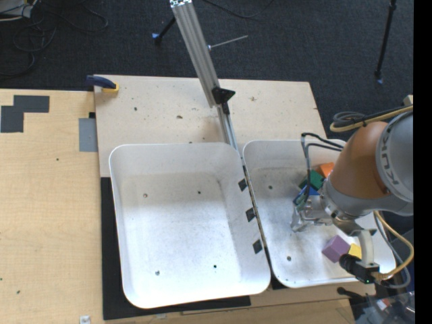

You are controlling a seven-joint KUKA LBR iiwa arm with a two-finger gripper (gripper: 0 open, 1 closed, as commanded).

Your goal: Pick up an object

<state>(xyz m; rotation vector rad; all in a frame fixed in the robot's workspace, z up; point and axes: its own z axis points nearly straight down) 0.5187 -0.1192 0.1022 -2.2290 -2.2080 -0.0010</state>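
1. From my remote seat I see the arm (368,171) reaching into the right bin (283,275), with the claw (305,216) low over the bin floor. I cannot tell whether it is released, clenched or grasping anything; the metal tip is small and partly masked by the wrist and cables.

2. The candidate objects are crowded on the right side of that bin: a purple block (335,248) just beside a yellow piece (355,250), and a green piece (314,179) with an orange one (327,169) tucked behind the wrist. A blue bit (301,196) sits close to the claw (it could be wiring rather than an object; I cannot say).

3. The main risk, as I judge it, is closing on nothing: the claw looks to be over bare floor, apart from the purple block and short of the green piece.

4. A second risk is pinching two neighbours at once, since purple and yellow sit nearly touching; an uneven grip would likely slip on the lift.

5. The loose cables near the wrist could snag on an object or drag one along.

6. The left bin (135,181) and the divider (248,201) between the bins are near enough that a sideways nudge could push a piece against the wall rather than into the claw.

7. The worktop (162,106) behind the bins carries only a slanted metal post (199,49).
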